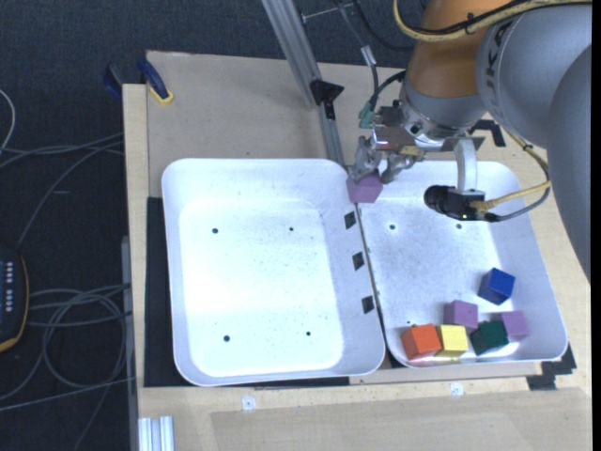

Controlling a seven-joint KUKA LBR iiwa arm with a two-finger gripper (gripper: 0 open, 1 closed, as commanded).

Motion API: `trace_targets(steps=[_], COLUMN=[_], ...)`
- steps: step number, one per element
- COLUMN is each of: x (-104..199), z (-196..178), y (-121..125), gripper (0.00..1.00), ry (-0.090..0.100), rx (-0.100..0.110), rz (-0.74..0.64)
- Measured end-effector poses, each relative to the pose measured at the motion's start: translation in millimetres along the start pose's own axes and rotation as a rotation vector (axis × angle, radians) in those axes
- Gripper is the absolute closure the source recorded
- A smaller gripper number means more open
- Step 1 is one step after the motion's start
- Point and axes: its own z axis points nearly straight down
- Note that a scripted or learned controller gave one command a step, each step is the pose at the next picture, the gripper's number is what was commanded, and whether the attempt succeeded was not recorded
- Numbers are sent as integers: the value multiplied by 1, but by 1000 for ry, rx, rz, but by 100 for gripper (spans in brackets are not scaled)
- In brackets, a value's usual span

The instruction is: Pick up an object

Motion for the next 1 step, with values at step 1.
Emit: trace_targets(steps=[1], x=[56], z=[-3], y=[14], gripper=[100], ry=[-1], rx=[-1], rz=[1])
